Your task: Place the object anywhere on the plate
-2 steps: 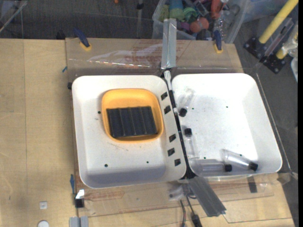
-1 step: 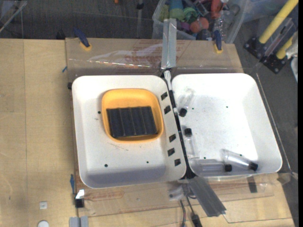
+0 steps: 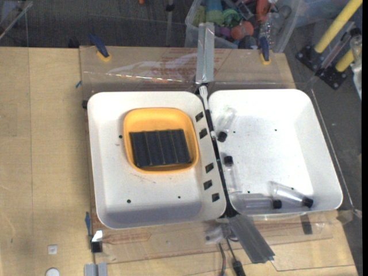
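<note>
On yellow plate (image 3: pixel 161 119), left bin (image 3: pixel 109 171): dark ribbed block (image 3: pixel 160 148), flat.

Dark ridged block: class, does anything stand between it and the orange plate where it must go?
Nothing visible does. The dark ridged block already lies flat on the orange plate in the left bin; the clear tubes lie apart in the right bin.

Arm & gripper pose (state too): can't tell.
</note>
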`<control>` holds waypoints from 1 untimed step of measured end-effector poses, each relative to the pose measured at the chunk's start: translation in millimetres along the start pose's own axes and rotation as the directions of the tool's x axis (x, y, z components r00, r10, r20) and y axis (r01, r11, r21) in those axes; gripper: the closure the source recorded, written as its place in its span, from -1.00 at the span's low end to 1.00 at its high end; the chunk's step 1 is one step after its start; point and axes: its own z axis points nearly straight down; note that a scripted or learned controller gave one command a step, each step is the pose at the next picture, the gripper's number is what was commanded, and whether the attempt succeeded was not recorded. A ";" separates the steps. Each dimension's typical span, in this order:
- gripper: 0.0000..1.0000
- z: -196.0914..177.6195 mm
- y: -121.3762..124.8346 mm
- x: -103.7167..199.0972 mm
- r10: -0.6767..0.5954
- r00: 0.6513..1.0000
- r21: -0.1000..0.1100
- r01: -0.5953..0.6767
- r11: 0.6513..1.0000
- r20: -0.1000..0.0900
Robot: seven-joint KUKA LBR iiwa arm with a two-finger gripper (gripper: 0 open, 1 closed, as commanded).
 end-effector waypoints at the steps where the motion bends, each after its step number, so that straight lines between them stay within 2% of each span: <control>1: 1.00 0.6 -2.2 -13.4 -0.379 0.925 -0.003 0.379 0.925 0.003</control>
